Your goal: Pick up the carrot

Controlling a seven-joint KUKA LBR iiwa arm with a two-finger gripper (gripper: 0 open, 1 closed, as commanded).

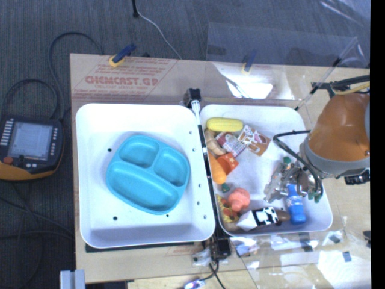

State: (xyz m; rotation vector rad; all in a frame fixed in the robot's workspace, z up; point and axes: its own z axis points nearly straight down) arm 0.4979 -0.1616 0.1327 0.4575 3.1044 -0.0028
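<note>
The carrot (217,171) is a short orange piece lying against the left wall of the right bin (313,221), partly under a red-orange packet (228,161). My gripper (283,184) hangs low over the right part of that bin, well to the right of the carrot and apart from it. Just below the gripper a blue bottle-like toy (295,208) lies on the bin floor. The arm's orange band (343,131) covers the bin's right edge.
A yellow corn-like toy (224,124), snack wrappers (248,140), a pink-orange round fruit (239,198) and a black-and-white item (264,217) crowd the right bin. The left bin (90,161) holds a blue divided plate (148,172). A teach pendant (27,147) lies at far left.
</note>
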